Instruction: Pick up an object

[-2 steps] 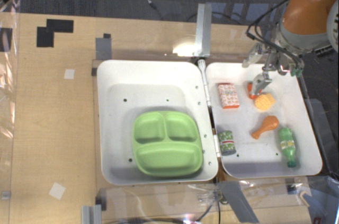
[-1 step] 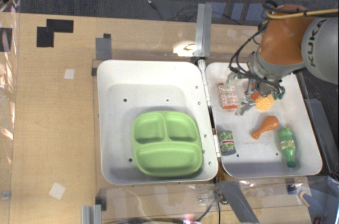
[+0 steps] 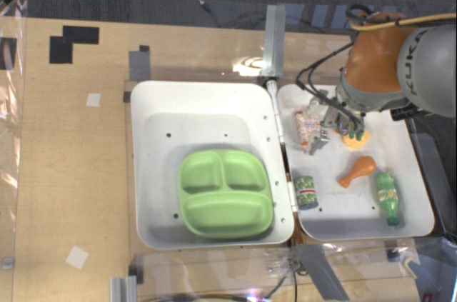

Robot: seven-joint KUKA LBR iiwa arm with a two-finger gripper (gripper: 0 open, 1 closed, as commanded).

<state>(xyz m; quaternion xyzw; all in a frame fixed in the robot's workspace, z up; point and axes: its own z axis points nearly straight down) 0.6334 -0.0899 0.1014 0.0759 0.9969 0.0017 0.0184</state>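
Note:
My gripper point(image 3: 334, 134) hangs over the back of the right bin point(image 3: 421, 218), open, with nothing between its fingers. One finger is beside a red and white snack packet point(image 3: 307, 126) on its left. The other is at a yellow-orange round toy point(image 3: 356, 141) on its right. Nearer the front of that bin lie an orange drumstick toy point(image 3: 356, 171), a green bottle point(image 3: 387, 198) and a small green-labelled can point(image 3: 305, 192) against the left wall.
The left bin point(image 3: 153, 115) holds a green divided plate point(image 3: 225, 193) in its front half. A metal post point(image 3: 273, 43) stands behind the wall that the bins share. Black cables point(image 3: 314, 72) loop off the arm's wrist.

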